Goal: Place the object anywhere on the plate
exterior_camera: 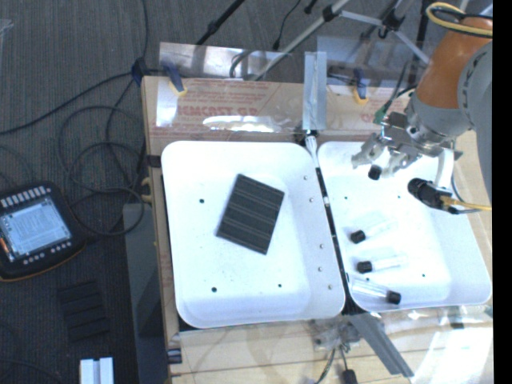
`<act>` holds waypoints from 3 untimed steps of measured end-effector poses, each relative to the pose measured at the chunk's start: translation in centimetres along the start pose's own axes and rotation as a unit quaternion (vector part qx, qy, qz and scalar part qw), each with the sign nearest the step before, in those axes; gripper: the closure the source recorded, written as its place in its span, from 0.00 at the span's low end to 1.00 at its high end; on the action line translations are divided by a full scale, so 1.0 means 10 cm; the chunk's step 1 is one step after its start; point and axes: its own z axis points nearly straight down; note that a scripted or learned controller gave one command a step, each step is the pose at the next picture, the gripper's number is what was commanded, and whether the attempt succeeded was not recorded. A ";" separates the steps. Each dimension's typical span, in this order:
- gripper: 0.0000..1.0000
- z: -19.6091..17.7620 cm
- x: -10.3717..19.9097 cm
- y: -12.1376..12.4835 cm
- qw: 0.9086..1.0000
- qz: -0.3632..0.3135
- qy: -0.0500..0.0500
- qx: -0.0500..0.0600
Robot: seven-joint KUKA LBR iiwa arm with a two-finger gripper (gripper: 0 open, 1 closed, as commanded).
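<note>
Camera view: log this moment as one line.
arm: over right bin | end effector: above bin floor, nothing seen held | tubes: three, lying in right bin | dark ribbed plate: left bin, bare

So my fingers (387,160) are hanging over the back of the right bin (472,254), nothing between them. Three clear tubes with black caps (376,264) lie near that bin's front left. The dark ridged plate (251,214) sits tilted in the left bin (184,278).
</note>
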 end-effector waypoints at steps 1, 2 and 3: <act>1.00 -0.09 0.21 0.04 0.949 0.315 0.000 0.001; 1.00 -1.15 -0.17 0.11 0.885 0.466 0.000 0.001; 1.00 0.05 0.25 -0.07 0.907 0.422 0.000 0.003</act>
